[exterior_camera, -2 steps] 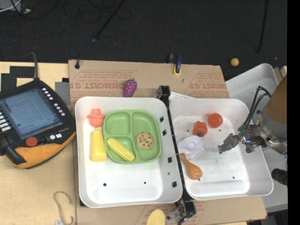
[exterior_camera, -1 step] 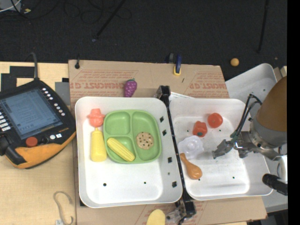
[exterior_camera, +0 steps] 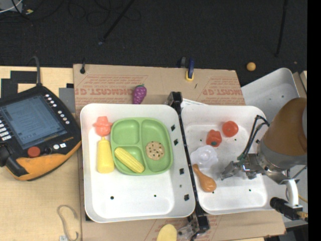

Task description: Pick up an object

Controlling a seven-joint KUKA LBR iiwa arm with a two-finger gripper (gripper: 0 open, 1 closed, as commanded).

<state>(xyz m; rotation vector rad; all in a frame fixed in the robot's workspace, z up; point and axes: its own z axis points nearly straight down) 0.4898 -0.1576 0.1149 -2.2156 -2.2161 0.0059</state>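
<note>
Grey arm (exterior_camera: 283, 134) reaches into the right bin (exterior_camera: 251, 202); its jaws (exterior_camera: 231, 170) sit low above bare floor, their state unreadable. Nearby lie a drumstick (exterior_camera: 204, 178), clear cup (exterior_camera: 204, 156) and red pepper (exterior_camera: 213, 137).

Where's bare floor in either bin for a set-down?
Left bin: the wide front strip below the green tray and yellow bottle. Right bin: front-right corner, though the gripper hangs nearby. Crowded: around the drumstick, clear cup and red pepper.
</note>
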